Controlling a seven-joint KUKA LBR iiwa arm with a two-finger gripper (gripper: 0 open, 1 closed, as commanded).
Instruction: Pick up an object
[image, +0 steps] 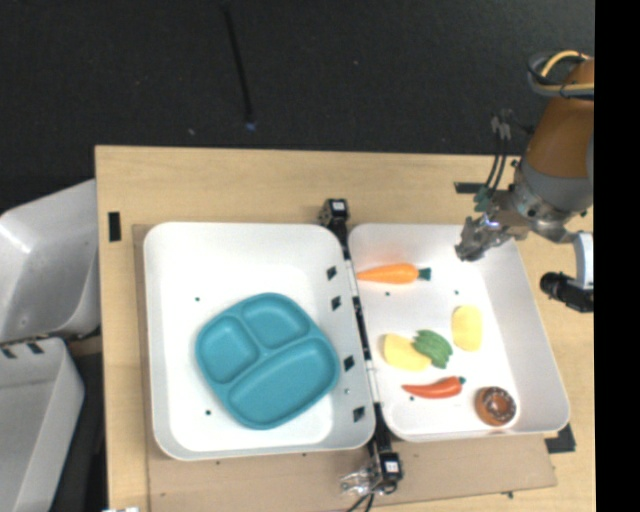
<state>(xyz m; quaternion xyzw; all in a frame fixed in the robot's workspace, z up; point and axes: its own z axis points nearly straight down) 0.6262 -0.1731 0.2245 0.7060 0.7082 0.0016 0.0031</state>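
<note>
The gripper (480, 241) hangs over the far right corner of the right bin (530, 330); whether it is spread, I cannot tell. The carrot (388, 273) lies just left of it, apart. A blue tray (265, 358) sits in the left bin (170, 330).

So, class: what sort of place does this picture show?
Probably a robot lab test bench: a robot arm reaches over two white bins holding toy food like a carrot and a blue divided plate.
</note>
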